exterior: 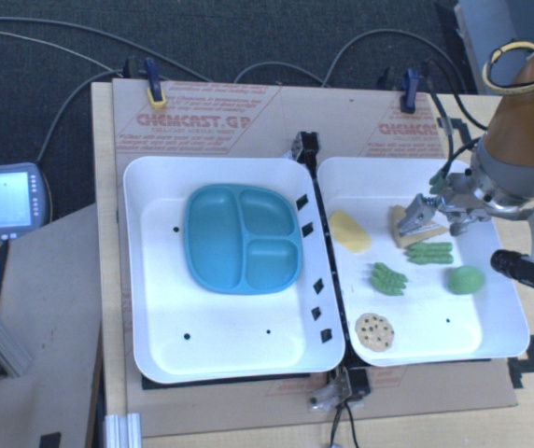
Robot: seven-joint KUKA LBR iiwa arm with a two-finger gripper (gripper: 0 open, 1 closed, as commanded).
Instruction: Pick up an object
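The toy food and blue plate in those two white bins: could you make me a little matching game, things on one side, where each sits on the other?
Things:
1. blue divided plastic plate
2. round chocolate-chip cookie
3. yellow lemon-like piece
4. round green ball-like piece

Places:
A. right bin, near its right wall
B. left bin
C. right bin, front left corner
D. right bin, beside the divider, toward the back

Pairs: 1-B, 2-C, 3-D, 4-A
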